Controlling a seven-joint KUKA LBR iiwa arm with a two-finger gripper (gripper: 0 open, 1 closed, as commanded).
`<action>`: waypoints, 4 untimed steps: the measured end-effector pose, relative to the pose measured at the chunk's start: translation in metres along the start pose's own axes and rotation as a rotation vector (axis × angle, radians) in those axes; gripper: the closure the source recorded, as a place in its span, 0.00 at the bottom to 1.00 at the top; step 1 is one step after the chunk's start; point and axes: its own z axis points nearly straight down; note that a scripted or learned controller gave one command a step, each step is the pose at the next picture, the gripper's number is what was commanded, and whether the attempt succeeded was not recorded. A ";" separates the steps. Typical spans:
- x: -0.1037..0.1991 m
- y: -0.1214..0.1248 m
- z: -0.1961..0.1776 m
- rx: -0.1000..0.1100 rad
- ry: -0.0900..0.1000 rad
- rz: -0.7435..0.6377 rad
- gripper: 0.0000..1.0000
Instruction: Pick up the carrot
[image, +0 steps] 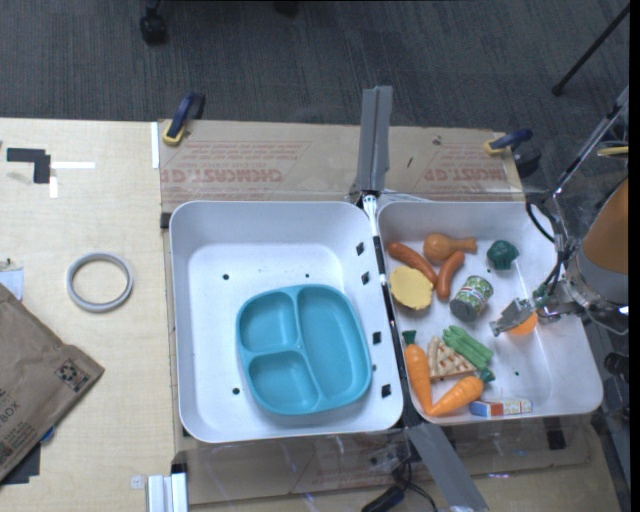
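I see two white bins side by side: left bin (200, 300), right bin (575, 385). Left bin holds a blue three-compartment tray (303, 349), lying flat, nothing in it. In the right bin I count a chicken drumstick (447, 244), two sausages (412, 260) crossing near it, a yellow round piece (411, 288), a green can (471, 296) lying tilted, a dark green broccoli-like item (502, 254), green bean pods (468, 346) over a waffle-like slice (446, 360), and a small white tube (500, 407) at the front wall. On the wooden bench, well left of the bins, a tape ring (100, 281) and a brown cardboard box (35, 385). Blue-yellow clamps (183, 117) sit on the cardboard behind the bins.
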 end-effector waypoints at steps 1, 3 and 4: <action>-0.001 0.000 -0.009 -0.001 -0.001 0.001 1.00; 0.066 0.131 0.007 -0.003 -0.002 0.071 1.00; 0.096 0.147 0.007 -0.003 -0.002 -0.377 1.00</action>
